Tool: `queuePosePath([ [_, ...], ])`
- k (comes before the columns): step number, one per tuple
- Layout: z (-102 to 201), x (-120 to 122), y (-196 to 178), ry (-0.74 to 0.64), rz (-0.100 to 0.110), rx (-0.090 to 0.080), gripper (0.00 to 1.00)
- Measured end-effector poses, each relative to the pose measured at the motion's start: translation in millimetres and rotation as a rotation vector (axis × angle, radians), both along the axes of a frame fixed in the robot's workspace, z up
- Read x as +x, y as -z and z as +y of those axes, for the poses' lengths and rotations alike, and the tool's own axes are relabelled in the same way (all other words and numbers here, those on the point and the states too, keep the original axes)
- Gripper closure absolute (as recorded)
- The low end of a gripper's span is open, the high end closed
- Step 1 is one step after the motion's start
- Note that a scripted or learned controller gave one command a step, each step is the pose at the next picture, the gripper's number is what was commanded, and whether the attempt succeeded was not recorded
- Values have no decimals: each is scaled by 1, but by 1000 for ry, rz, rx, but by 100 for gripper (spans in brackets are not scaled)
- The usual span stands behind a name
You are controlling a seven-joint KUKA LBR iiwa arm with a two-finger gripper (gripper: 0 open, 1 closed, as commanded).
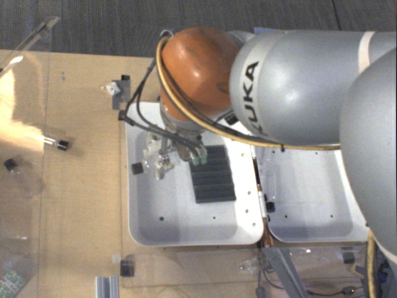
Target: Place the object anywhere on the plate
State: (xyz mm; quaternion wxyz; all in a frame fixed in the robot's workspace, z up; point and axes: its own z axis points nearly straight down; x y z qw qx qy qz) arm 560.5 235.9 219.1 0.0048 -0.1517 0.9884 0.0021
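Note:
The plate [214, 177] is a dark ribbed rectangle lying in the middle-right of the left bin [186, 228]. My gripper [160, 158] hangs low over the bin, just left of the plate's upper-left corner, under the orange band of the arm. At the plate's top-left edge, beneath the wrist, a small green piece [199, 160] shows; I cannot tell whether it rests on the plate or belongs to the tool. A small black block [137, 168] lies on the bin floor left of the gripper, apart from it.
The right bin [310, 228] adjoins the left one and is mostly covered by the arm. On the wooden bench to the left lie a small black-tipped tube [57, 144] and a black clip [8, 164]. A black fixture [121, 92] stands by the bin's top-left corner.

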Motion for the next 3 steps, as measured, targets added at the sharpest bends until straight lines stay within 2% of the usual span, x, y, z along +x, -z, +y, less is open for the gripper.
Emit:
queuePosePath([
  [1,0,109,-51,164,1,1,100],
  [2,0,109,-51,164,0,1,0],
  [3,0,73,75,236,4,1,0],
])
